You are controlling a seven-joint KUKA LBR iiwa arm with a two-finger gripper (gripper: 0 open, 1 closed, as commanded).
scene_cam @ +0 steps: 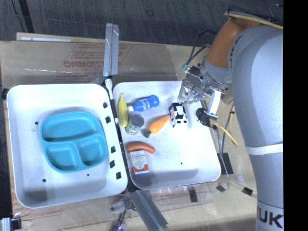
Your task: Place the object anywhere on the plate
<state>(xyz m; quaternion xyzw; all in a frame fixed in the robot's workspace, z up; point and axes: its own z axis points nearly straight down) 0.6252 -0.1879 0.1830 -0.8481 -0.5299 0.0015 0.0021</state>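
A blue plate (72, 139) with three compartments lies in the left bin (24, 177). The gripper (185, 101) hangs over the upper right part of the right bin (202, 162). Directly below it in the view is a small black-and-white toy (178, 115), touching or nearly touching the gripper's tip; I cannot tell whether it is held. An orange carrot (158, 124) lies just left of that toy.
The right bin also holds a yellow bottle (123, 109), a blue bottle (145, 103), a small grey can (136, 121), a red sausage (140, 147) and a small orange carton (139, 162). A black divider rail (114, 129) separates the bins.
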